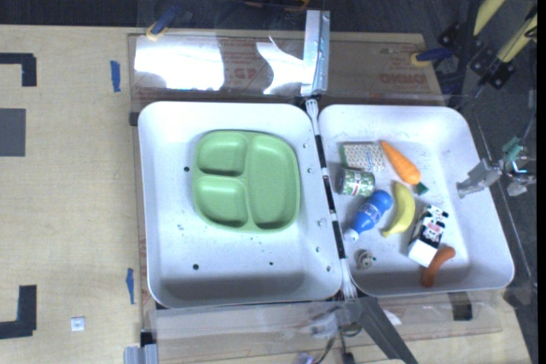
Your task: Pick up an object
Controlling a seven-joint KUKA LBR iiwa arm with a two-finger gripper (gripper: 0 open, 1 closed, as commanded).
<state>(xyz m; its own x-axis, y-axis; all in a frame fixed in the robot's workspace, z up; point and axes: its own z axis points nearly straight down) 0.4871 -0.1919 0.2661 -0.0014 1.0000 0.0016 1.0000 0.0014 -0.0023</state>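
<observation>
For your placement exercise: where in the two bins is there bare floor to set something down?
Left bin: a bare strip in front of the green tray. Right bin: bare right of the carrot and banana. Crowded from the can and bottle to the carton.

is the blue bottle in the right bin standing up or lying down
Lying down. The blue bottle rests on its side on the right bin's floor, white cap toward the divider.

Even overhead light falls on my table point(68, 209); both white bins point(162, 183) read bright with soft, short shadows along their near walls. Strong glare burns out the clear sheet point(179, 64) at the table's far edge. Focus is slightly soft throughout; the floor beyond stays dim.
</observation>
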